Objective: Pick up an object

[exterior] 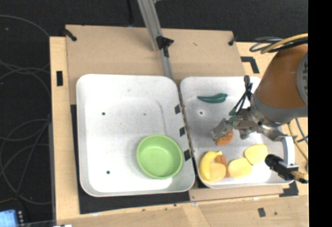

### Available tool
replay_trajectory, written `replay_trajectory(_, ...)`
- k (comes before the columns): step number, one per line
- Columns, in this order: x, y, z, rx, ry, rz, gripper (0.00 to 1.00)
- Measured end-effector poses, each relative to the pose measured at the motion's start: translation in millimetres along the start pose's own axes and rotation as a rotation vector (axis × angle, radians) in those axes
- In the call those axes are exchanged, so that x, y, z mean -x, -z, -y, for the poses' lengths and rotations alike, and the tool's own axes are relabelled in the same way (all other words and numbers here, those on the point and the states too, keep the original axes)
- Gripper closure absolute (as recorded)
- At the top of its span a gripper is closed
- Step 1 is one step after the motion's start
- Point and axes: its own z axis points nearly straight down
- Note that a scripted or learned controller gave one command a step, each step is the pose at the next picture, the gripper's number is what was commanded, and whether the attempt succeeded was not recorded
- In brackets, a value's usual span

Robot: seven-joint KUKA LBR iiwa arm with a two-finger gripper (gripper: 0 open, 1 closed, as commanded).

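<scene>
Two shallow white plastic bins side by side, centre of frame. Left bin (104,101): one round light-green plastic bowl (159,156), upright, lower right corner of that bin, close to the divider. Rest of its floor bare.

Right bin (199,91): dark green pepper-shaped item (212,98) lying flat near the upper edge. Along the lower edge, a cluster of yellow rounded pieces: one at lower left (209,165) with a small orange bit against it, one in the middle (239,168), one further right (256,154). Pieces touch or nearly touch.

Small orange lump (224,139) sits mid-bin, above the yellow cluster. Gripper (224,130) is right on top of it, arm coming in from frame right. Can't tell whether the fingers are apart or clamped on the lump; they blur into it.
</scene>
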Motion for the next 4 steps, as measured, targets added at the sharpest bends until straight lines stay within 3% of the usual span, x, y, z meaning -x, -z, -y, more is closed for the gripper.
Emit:
replay_trajectory(1,-2,-62,5,-0.002,0.0,-0.001,0.0)
replay_trajectory(2,0,-92,5,0.004,0.0,0.001,0.0)
replay_trajectory(3,0,-80,3,0.01,-0.006,-0.002,1.0)
replay_trajectory(4,-3,-28,-9,0.011,0.005,0.0,1.0)
